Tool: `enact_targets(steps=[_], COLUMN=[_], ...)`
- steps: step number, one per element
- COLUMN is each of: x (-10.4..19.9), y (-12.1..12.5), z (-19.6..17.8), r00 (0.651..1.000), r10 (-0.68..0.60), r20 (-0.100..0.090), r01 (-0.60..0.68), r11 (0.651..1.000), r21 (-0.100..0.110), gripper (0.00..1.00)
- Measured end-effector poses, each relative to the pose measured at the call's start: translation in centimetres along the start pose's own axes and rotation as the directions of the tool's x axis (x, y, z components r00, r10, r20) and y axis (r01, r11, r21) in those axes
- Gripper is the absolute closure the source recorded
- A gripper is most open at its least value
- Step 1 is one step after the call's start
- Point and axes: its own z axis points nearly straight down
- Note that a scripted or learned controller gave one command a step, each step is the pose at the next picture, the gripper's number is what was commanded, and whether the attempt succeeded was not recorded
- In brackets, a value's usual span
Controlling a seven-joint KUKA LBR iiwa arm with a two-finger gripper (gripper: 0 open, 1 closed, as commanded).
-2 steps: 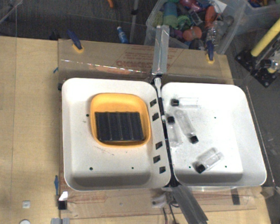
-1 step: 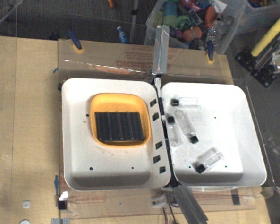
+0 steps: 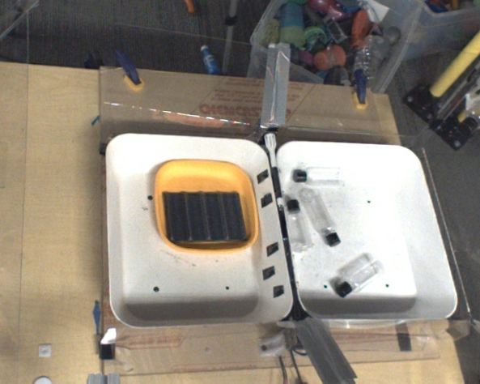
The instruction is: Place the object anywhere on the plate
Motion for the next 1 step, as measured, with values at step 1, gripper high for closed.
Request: enact_targets(steps=[1], x=[0.05], y=[-0.03], z=[-0.01], r00=[0.958], r10=[-0.287], r20=[0.001], r01=[0.287], r11=[0.958], r21=[-0.001], gripper=[1.0])
